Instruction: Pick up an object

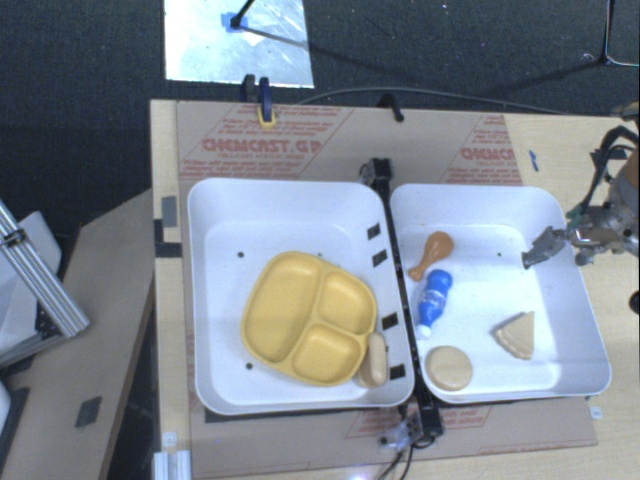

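Nearest the camera, along the front of the right bin, lay a round tan biscuit-like piece and, to its right, a pale wedge shaped like a slice of bread or pie. Both looked like light, rigid toy food; the wedge's flat sides seemed the better place to pinch it, while the round piece sat low and would likely need taking across its width.

In the left bin, a yellow divided plate filled the middle, with a small beige roll touching its near right corner, tight against the bin wall and awkward to reach.

Further back in the right bin, a small blue bottle lay on its side near the dividing wall, smooth and round, so probably inclined to roll or slip unless gripped across its body. Just behind it lay an orange-brown drumstick, its thin shaft the natural hold.

At the far right rim hovered the hand, nothing between its fingers; whether they stood spread or together I could not tell. The cardboard-covered surface stretched beyond.
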